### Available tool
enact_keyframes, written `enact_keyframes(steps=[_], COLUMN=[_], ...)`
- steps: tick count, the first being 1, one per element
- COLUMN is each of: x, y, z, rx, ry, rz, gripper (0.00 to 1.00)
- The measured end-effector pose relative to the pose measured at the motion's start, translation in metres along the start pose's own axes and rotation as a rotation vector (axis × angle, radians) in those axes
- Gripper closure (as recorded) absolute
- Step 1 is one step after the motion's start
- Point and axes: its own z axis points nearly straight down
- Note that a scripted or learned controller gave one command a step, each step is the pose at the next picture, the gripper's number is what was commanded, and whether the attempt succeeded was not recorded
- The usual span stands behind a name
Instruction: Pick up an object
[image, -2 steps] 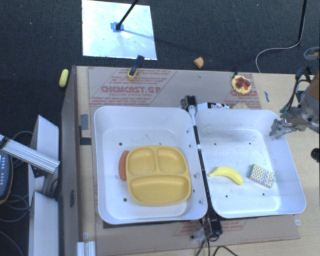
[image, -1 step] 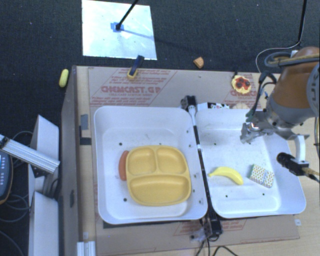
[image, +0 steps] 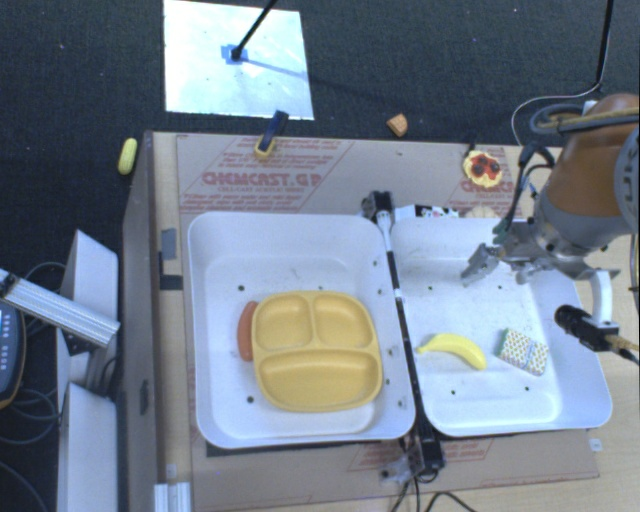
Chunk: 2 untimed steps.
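Observation:
In the right bin (image: 560, 405) a yellow banana (image: 453, 349) lies near the left wall, and a small patterned block (image: 524, 351) sits to its right. My gripper (image: 502, 266) hangs over the bin's far half, above and behind both items and apart from them. Its fingers are spread open with nothing between them. The left bin (image: 215, 260) holds a yellow divided plate (image: 315, 350), and an orange-red sausage-shaped piece (image: 245, 330) rests against the plate's left side.
The grey and orange arm (image: 590, 170) comes in from the right over the bin's far right corner. A black fitting (image: 585, 328) sticks over the right rim. A small pizza toy (image: 484, 167) and a blue-yellow clip (image: 270, 133) lie on the cardboard behind the bins.

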Motion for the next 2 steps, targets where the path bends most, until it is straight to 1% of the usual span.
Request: enact_keyframes(steps=[1, 2], x=[0.028, 0.036], y=[-0.038, -0.062], z=[0.065, 0.107], rx=[0.003, 0.001], ry=[0.001, 0.001], rz=[0.001, 0.001], gripper=[0.00, 0.00])
